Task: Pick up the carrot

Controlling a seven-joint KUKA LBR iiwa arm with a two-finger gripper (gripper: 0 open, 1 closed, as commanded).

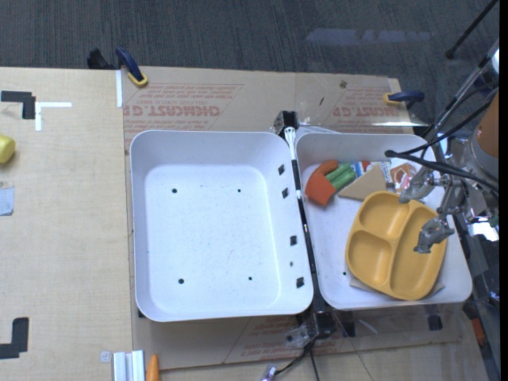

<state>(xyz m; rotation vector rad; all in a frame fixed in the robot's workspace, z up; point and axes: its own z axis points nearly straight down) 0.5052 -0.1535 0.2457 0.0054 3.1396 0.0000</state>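
The metal two-finger gripper [426,213] hangs spread wide, grasping nothing, over the right edge of the yellow plastic divided plate [385,252] in the right white bin [333,292]. The orange toy carrot with green top [325,181] lies well apart, in that bin's far-left corner.

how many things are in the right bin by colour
orange: 1, the carrot, with a green top
yellow: 1, the divided tray
tan: 1, the flat card piece
printed packet: 1, colours unclear
total: 4
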